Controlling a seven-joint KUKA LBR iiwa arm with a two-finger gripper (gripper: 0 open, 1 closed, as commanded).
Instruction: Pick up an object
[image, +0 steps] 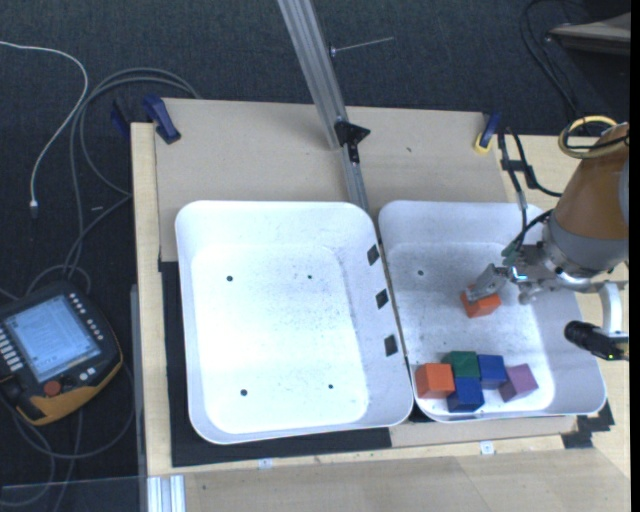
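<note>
In the right bin (430, 235) my gripper (489, 289) reaches in from the right, its grey fingers pointing left and down. A small orange block (482, 304) sits tilted between the fingertips, near the middle of the bin, and the gripper is shut on it. At the bin's front edge lies a cluster of blocks: an orange one (435, 379), a green one (462, 363), two blue ones (491, 369) (466, 394) and a purple one (519, 381).
The left bin (200, 300) lies beside the right one, with black clips (381, 298) along the shared wall. A metal pole (325, 80) rises at the back. A teach pendant (50, 345) lies on the floor at left.
</note>
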